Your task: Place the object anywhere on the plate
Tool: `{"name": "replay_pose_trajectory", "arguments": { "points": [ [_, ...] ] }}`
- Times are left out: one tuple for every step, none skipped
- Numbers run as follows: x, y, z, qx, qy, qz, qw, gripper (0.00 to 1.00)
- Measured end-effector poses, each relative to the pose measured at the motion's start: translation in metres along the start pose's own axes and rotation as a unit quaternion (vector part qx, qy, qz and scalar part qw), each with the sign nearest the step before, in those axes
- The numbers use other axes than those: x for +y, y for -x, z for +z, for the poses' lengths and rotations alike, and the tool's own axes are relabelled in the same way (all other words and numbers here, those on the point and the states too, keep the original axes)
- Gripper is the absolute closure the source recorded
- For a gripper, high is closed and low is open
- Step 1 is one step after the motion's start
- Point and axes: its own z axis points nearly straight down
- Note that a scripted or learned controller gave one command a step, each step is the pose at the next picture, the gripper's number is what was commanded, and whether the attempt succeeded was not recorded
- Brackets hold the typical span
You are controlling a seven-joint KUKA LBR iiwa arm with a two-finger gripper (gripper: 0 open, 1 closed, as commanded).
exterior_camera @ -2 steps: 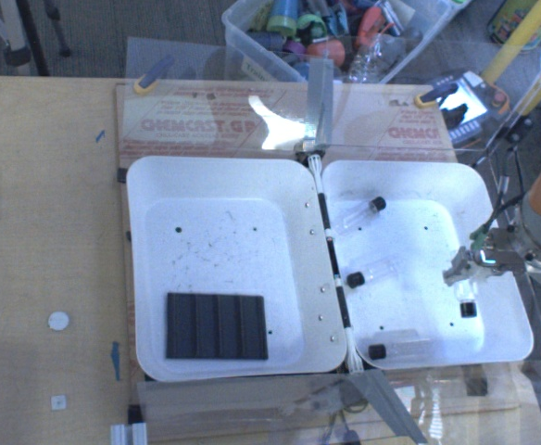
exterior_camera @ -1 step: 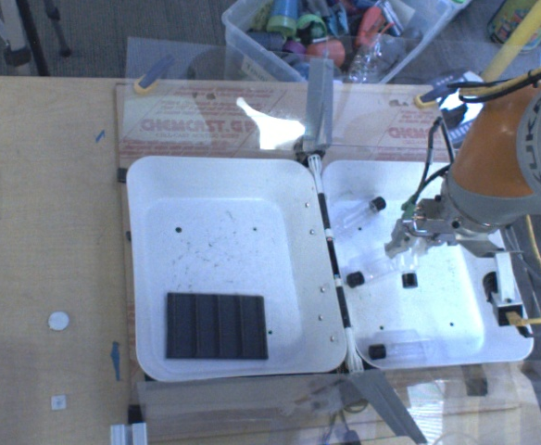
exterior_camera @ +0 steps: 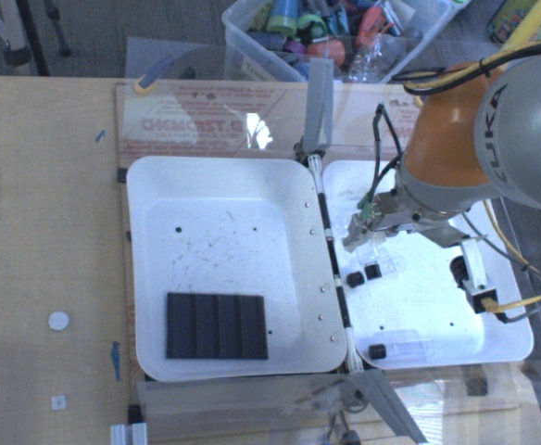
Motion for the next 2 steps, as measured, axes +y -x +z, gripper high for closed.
{"name": "replay_pose_trajectory", "arguments": {
  "points": [
    [0.019,-0.060,0.000,0.000,-0.001,0.048,0.9988,1.00],
    [0.039,-0.132,0.010,0.000,0.000,-0.011,0.9999,1.00]
  ]
}}
